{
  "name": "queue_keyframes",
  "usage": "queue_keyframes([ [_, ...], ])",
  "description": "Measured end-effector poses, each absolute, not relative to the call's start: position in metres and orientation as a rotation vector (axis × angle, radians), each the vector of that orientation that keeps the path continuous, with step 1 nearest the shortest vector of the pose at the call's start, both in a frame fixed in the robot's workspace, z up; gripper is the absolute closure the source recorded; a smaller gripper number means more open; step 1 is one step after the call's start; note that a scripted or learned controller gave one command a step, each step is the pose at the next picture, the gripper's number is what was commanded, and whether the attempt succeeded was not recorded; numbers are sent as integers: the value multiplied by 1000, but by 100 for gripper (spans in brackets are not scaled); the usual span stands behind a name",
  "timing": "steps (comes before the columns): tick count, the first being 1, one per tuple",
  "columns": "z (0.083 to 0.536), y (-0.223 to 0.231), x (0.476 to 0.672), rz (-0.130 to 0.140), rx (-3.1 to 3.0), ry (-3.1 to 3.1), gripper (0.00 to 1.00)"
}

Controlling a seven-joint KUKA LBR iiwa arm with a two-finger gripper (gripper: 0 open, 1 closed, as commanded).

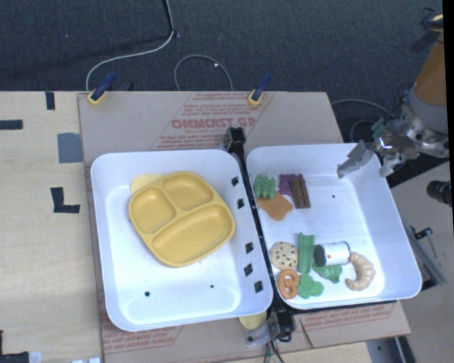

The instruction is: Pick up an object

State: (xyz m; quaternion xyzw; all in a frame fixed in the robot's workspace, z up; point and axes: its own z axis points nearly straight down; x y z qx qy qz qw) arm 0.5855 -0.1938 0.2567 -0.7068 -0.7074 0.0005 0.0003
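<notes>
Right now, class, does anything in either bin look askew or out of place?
The yellow divided plate sits skewed in the left bin, its edges at a slant to the walls. The toy foods lie loosely in the right bin; nothing spilled.

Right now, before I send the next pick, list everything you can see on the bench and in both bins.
Bins: 2, white, side by side on the bench.
Divided plate: 1, yellow, left bin.
Green toy: 1, right bin, far left corner.
Purple-brown block: 1, beside it.
Orange piece: 1, just below those.
Cookie: 1, tan, near left side.
Pretzel: 1, orange, near edge.
Can: 1, white, lying down.
Croissant: 1, tan, near right.
Clamps: 2, blue-yellow, far board edge.
Gripper: 1, grey, over right bin's far right corner.
</notes>
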Motion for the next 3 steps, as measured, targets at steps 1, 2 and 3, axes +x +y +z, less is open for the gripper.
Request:
queue_keyframes([
  [1, 177, -122, 655, 0, -2210, -2230, 0],
  [2, 82, -130, 643, -1, -2225, -2225, 0],
  [3, 97, -129, 644, -2, -2223, -2226, 100],
])
